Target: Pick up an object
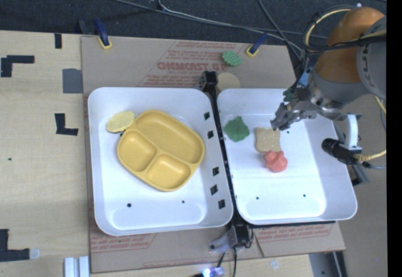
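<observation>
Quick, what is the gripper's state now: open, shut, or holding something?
Gripper: cannot be told; it hovers just above the tan piece in the right bin.

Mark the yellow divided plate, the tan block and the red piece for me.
yellow divided plate [161,149], camera view, on its central ridge.
tan block [267,139], camera view, on its top face.
red piece [276,161], camera view, on its middle.

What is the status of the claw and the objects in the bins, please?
Claw low over right bin, above tan piece. Red piece and green piece beside. Nothing blocking.
</observation>
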`<action>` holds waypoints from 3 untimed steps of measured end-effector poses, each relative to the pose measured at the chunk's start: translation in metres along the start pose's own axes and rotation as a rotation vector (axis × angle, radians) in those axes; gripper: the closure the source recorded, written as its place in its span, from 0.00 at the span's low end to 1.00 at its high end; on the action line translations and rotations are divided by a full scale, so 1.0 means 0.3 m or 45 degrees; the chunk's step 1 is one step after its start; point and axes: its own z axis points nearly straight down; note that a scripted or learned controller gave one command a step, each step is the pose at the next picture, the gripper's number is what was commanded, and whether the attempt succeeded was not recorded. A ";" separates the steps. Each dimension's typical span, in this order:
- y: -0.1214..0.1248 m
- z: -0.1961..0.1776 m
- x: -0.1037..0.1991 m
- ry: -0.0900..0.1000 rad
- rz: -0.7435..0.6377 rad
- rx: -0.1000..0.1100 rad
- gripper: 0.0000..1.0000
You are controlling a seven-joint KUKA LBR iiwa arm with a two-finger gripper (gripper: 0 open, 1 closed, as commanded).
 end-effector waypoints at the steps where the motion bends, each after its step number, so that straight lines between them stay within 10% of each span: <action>1: 0.005 -0.175 0.002 0.000 0.000 0.001 1.00; 3: -0.067 -0.142 0.374 0.002 -0.005 0.011 1.00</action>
